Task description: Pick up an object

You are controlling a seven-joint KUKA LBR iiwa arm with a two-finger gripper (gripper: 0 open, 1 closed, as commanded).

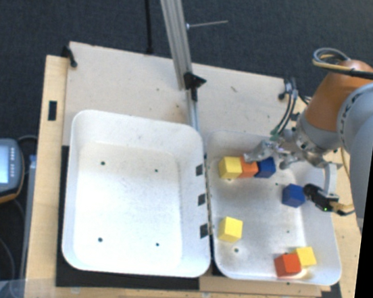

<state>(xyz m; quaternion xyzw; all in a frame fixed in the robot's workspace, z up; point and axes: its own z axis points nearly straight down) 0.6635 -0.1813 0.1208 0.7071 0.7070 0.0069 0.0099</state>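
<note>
The end effector (267,155) hangs low in the right bin (323,221), near the blue cube (266,168), which touches an orange cube (249,168) and a yellow cube (230,168). I cannot tell how far it is open. It should probably descend straight over the blue cube and avoid its neighbours. A cube has no long axis; its sides lie slightly turned.

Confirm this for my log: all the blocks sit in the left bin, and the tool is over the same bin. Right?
Wrong bin. The camera view shows the blocks, such as the yellow block and the blue block, in the right bin, with the tool over that same bin.
</note>
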